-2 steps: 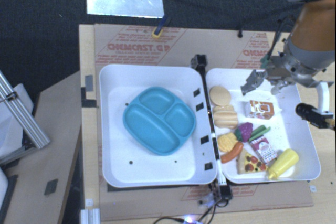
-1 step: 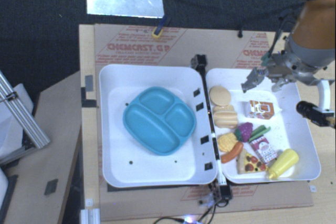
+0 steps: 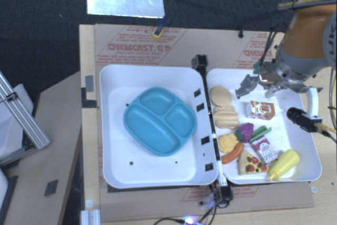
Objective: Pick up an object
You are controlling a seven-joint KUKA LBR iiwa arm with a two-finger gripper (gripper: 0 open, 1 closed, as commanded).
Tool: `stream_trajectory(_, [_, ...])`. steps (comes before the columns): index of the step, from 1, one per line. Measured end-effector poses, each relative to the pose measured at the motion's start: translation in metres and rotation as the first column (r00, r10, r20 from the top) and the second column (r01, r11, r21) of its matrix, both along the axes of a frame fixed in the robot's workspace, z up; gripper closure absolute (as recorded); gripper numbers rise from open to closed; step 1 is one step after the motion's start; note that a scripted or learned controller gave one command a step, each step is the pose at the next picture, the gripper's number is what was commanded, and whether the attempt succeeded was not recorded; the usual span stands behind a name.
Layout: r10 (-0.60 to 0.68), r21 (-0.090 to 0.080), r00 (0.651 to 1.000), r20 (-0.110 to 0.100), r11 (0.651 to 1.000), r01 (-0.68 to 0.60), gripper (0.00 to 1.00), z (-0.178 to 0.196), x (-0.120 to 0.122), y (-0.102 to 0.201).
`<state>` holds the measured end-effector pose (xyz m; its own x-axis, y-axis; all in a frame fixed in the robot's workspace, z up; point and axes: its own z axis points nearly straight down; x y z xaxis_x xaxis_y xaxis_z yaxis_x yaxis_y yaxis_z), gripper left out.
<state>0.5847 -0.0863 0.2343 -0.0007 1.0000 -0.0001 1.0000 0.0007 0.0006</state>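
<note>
Two shallow glossy white plastic bins: the left bin (image 3: 110,166) sits well off to the gripper's (image 3: 261,83) left with one smooth blue three-section plate (image 3: 159,120) in it. The right bin (image 3: 310,166) lies right under the gripper, with toy food crowded below it: one yellow mustard bottle (image 3: 283,163), two tan buns (image 3: 223,106), one small carton (image 3: 261,109), one corn (image 3: 227,142), one purple grapes (image 3: 245,131). Gripper hangs above them, fingers spread apart, nothing between them.
</note>
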Motion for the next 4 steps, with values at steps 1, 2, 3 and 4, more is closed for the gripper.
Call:
stream_trajectory(1, [0.0, 0.0, 1.0, -0.001, 1.0, 0.0, 0.0, -0.06, -0.005, 0.0])
stream_trajectory(2, [0.0, 0.0, 1.0, 0.0, 1.0, 0.0, 0.0, -0.108, -0.006, -0.01])
stream_trajectory(3, [-0.001, 0.002, 1.0, 0.005, 1.0, 0.001, 0.0, -0.146, -0.002, -0.009])
stream_trajectory(4, [0.0, -0.001, 1.0, 0.019, 1.0, 0.0, 1.0, -0.132, 0.001, -0.01])
